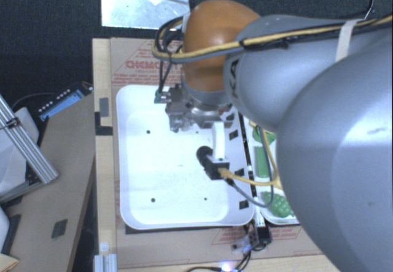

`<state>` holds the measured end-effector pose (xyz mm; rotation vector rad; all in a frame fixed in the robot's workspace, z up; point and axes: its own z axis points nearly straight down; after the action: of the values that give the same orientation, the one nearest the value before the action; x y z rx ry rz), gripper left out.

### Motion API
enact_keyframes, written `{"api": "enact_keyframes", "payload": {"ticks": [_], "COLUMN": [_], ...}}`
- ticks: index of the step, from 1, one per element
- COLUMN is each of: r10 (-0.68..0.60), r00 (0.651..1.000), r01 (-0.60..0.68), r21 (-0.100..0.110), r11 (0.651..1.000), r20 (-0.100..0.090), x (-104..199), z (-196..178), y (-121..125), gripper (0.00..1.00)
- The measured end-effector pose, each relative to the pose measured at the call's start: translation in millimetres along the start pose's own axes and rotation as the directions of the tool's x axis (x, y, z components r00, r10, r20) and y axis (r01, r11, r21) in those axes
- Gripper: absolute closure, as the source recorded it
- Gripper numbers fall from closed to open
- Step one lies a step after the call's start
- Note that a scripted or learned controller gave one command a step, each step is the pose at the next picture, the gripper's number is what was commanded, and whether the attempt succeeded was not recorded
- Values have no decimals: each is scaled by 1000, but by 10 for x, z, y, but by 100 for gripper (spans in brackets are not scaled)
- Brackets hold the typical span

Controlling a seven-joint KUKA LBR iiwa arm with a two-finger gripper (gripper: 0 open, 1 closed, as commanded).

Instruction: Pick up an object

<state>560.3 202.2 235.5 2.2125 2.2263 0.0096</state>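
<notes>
1. The arm [319, 117] reaches in from the right and blocks much of your view. Its orange band [212, 37] sits above the wrist.
2. L bin [153, 169]: the white floor you can see is bare, w/ a few small dark dots.
3. R bin [276, 220]: mostly hidden under the arm; you get just a sliver of it.
4. The gripper [178, 118] hangs over the L bin's far part, near its back rim. The wrist hides its tip from above, so you can't tell whether it's released or clenched, and nothing shows as held.
5. Green bits [280, 204]: prob. the pickable objects. They lie in the R bin, near its front edge, well apart from the gripper.
6. Progress, as far as you can judge: the pick isn't done. Still to do are getting over an object, closing on it & lifting.
</notes>
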Motion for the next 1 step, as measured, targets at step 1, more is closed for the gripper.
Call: {"api": "enact_keyframes", "payload": {"ticks": [1], "r10": [-3], "r00": [1000], "r01": [3], "r21": [11], "r11": [1000], "r20": [1], "x": [354], "z": [34], "y": [-742], "gripper": [100]}}
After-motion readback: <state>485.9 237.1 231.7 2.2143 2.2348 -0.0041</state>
